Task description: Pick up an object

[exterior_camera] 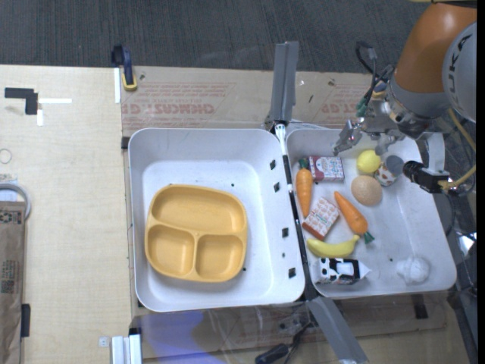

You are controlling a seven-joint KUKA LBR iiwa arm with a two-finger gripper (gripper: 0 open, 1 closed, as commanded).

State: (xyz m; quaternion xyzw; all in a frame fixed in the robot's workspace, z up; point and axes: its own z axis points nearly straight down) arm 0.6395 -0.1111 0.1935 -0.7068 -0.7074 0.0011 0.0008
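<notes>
The right bin (424, 226) holds several small things. An orange carrot (303, 190) lies along its left wall, and a second carrot (351, 212) lies slantwise in the middle. A yellow lemon (369, 161) and a tan egg (366, 190) sit toward the back. A red and white carton (327, 168) lies beside them, and another small carton (321, 217) lies between the carrots. Near the front are a banana (332, 245), a black and white cow-patterned carton (339, 270) and a white fluffy ball (413, 268). My gripper (348, 141) hangs over the bin's back left part, above and left of the lemon, with nothing seen in it.
The left bin (144, 226) bears a yellow divided plate (197, 232). A grey divider post (284, 82) rises between the bins at the back. The arm's orange band (432, 44) and cables occupy the upper right. Cardboard bench lies to the left.
</notes>
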